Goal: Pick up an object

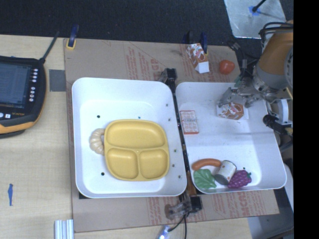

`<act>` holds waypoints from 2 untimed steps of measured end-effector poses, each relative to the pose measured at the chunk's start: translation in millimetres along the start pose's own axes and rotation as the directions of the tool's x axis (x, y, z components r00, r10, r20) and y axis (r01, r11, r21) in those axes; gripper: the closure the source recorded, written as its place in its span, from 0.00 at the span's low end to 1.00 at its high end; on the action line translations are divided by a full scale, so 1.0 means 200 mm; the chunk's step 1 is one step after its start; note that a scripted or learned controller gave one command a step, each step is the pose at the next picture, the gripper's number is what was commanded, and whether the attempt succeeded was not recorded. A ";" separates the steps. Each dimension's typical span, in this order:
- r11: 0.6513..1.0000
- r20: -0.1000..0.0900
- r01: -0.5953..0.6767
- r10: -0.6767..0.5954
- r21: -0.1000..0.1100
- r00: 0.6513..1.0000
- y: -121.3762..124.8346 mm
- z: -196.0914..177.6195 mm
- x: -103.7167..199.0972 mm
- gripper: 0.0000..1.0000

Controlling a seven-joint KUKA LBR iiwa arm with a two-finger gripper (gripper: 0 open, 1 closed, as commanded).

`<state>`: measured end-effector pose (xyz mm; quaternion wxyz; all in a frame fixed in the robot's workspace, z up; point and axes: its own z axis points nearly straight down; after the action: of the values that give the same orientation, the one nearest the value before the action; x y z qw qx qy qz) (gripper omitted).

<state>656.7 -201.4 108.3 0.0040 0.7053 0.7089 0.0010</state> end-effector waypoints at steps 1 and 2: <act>1.000 0.000 0.005 -0.005 0.001 1.000 0.00 -0.06 0.00 1.00; 1.000 -0.004 0.001 -0.001 0.012 1.000 0.00 -0.09 0.41 1.00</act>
<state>656.5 -119.4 126.3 -0.0014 0.7048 0.7094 -0.0017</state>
